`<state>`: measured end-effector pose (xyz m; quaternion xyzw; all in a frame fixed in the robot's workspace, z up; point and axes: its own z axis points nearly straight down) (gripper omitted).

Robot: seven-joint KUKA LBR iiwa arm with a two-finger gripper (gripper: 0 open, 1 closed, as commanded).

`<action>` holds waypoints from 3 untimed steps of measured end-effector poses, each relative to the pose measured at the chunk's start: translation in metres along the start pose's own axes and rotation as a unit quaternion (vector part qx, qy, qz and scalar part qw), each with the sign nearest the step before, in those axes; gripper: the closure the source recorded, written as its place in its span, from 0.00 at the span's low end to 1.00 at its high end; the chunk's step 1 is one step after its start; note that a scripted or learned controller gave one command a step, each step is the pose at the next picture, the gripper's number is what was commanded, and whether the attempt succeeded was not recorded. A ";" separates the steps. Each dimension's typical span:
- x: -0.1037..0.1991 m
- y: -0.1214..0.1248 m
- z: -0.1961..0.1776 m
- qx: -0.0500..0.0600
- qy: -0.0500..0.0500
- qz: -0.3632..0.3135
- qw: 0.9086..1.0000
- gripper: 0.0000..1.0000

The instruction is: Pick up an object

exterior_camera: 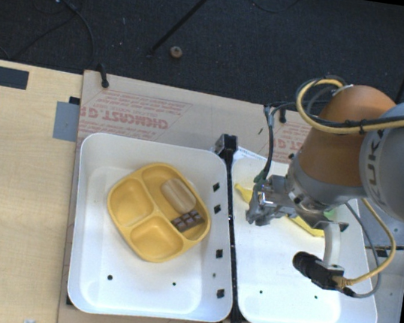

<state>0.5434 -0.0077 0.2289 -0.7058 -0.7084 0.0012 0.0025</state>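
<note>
Over the right bin [315, 308], toward its far-left part, the hand [260, 212] hangs low, right above a yellow object [311, 227] lying flat on the bin floor. Arm [349, 142] covers most of that object; a yellow tip [243, 193] shows left of the hand and a strip shows right of it. Looks like one long banana-shaped piece, can't confirm. Hand state: cannot tell, the wrist and cabling block it. Nothing seen lifted.

Left bin [94, 269] holds a yellow divided tray [133, 211], tilted relative to the bin walls. Two items sit in its right compartments: a tan rounded piece [177, 192] in the far one, a dark brown blocky piece [188, 222] just nearer, at the tray's right rim. Both are well apart from the hand.

Handling judgement: the yellow object is likely a light, smooth toy, probably hard plastic, so slippery and prone to skid on the bin floor. Best hold is across its narrow width near mid-length, not at a tapered tip, where it would squirt out. It lies flat, so a low approach is needed. The tray is light but wide and shallow; only a rim pinch would work, and it would tip and spill its contents. The small pieces are light, graspable across their short sides, but compartment walls crowd them.
</note>
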 end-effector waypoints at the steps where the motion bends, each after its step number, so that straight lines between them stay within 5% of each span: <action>1: 0.053 -0.004 0.012 0.000 0.000 0.000 1.000 1.00; 2: 0.104 -0.008 0.018 0.001 0.000 -0.001 1.000 1.00; 3: 0.102 -0.008 0.018 0.000 -0.001 0.001 1.000 0.00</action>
